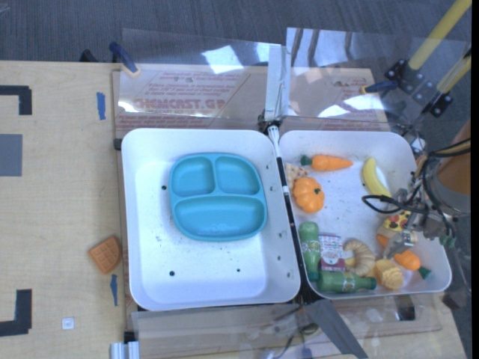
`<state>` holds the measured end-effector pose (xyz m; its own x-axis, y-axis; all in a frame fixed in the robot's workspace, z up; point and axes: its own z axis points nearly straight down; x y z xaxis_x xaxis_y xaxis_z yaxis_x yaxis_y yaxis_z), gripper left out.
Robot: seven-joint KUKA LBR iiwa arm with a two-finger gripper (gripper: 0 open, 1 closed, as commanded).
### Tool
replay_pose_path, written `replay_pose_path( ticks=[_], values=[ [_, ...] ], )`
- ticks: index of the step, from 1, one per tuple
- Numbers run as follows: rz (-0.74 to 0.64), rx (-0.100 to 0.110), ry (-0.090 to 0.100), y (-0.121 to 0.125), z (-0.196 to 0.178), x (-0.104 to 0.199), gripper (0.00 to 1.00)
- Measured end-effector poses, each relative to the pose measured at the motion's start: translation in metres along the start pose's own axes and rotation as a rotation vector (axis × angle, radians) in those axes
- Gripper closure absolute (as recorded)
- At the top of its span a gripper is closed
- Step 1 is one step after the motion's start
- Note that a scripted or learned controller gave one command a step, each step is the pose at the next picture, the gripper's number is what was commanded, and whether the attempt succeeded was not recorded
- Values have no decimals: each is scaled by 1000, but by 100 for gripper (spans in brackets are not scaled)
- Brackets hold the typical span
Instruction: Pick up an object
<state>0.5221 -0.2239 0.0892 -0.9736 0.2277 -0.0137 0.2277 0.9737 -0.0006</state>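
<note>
Right bin (pixel 352 137): gripper (pixel 404 226), finger state unclear, hovers beside the small carrot (pixel 408 259).

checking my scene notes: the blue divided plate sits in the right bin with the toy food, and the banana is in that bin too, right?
Not quite. The camera view shows the blue divided plate in the left bin, apart from the toy food. The banana is indeed in the right bin.
</note>
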Motion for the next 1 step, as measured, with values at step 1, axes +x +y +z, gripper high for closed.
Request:
replay_pose_path(
  ticks=[1],
  values=[
    [40, -2, -1, -3, 0, 22, 0]
  ],
)
